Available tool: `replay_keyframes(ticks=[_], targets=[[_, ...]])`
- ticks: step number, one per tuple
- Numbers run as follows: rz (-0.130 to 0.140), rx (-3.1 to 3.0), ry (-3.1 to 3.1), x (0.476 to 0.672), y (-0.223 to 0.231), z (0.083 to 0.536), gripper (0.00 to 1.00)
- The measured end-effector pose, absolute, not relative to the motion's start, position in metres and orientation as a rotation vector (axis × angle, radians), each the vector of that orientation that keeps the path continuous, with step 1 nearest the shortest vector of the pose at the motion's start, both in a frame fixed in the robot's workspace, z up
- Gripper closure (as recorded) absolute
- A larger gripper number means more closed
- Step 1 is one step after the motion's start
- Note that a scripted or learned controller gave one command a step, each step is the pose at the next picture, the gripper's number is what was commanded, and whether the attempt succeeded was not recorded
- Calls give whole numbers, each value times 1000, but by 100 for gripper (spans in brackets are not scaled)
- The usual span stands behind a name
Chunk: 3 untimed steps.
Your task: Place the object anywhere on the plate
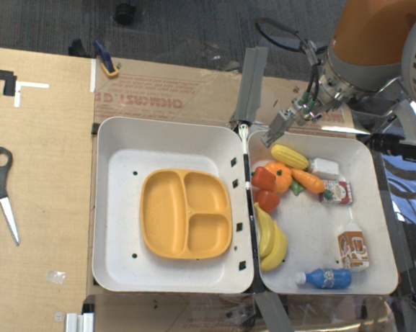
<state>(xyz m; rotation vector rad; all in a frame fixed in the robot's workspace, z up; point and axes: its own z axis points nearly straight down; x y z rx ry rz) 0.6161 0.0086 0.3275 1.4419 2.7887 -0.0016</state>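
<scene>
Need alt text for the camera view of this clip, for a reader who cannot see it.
A yellow divided plate sits in the left white bin with nothing on it, while the robot's claw hovers over the far left corner of the right bin. That bin holds toy corn, a carrot, bananas, a blue bottle and small packets.

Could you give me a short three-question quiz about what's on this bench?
1. True or false: the yellow plate lies in the left bin.
2. What lies nearest the bananas? A) blue bottle B) red pepper C) scissors
3. How many compartments has the plate?

Key: 1 true; 2 B; 3 three.
</scene>
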Motion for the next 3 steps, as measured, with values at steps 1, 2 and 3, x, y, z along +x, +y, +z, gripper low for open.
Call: replay_keyframes(ticks=[1,2,3], targets=[[-5,1437,2790,617,9,336,100],[-3,1288,2866,606,60,246,100],[-3,1210,2900,601,130,159,100]])
